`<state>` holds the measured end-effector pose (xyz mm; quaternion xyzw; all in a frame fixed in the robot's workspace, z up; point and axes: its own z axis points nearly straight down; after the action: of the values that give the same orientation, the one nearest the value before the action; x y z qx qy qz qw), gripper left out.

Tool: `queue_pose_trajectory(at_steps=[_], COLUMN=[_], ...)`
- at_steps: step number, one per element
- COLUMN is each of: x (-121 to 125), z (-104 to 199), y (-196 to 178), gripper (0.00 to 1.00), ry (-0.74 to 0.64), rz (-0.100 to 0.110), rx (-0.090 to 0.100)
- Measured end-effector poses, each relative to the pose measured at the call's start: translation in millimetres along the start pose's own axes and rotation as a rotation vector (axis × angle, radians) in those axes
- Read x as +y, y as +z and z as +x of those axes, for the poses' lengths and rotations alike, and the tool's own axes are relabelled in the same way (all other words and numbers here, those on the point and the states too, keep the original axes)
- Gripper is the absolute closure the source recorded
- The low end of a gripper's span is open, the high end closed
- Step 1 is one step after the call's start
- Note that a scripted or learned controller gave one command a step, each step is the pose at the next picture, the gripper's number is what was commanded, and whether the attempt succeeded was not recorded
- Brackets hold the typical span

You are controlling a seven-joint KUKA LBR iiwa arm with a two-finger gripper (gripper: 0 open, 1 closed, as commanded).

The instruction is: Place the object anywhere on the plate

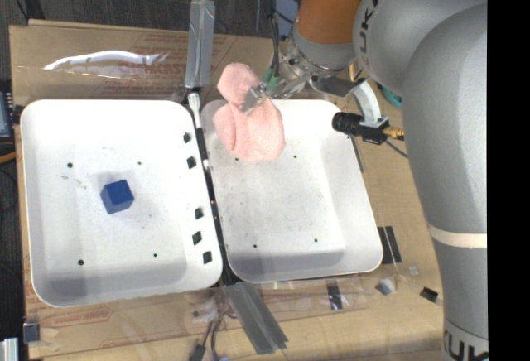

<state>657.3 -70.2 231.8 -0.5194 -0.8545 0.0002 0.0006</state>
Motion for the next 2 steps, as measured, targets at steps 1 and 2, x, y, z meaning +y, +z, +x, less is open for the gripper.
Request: queue_pose_trajectory(at_steps=[1, 2], x=[6.3, 1.0], z=[50.8, 103.8], y=[9.9, 15.6], gripper=[1.0, 1.0], ry=[-0.405, -0.809], rz=[0.003, 0.002], rx=[0.001, 0.001])
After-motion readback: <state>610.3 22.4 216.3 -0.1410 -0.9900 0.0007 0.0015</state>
